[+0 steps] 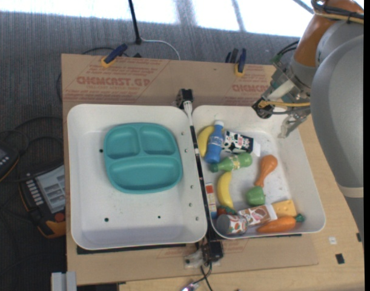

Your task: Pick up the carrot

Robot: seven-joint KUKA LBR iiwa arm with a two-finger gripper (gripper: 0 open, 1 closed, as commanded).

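Dark carpet around, sunlight striping the far floor; a brown board is lying on the counter (112,80), clamped at the back, carrying two white bins side by side.

My end effector (280,107) is hanging over the back right corner of the right bin (312,180), high above the contents. I cannot tell how its tips are set, and I am seeing nothing in its grip.

Outward from there: a cow-print carton (239,142), a blue bottle (214,143), two bananas, a drumstick-shaped orange piece (266,168), a green pepper (255,195). The carrot (279,225) is lying flat at the bin's front edge, touching a printed packet (248,217), with a cheese wedge (286,208) just behind.

The left bin (88,223) is holding a teal divided plate (142,157).

Judging the step: approach, grasp not yet begun. Next I am needing to travel toward the front rim, line up across the carrot, and descend without catching wall or packet.
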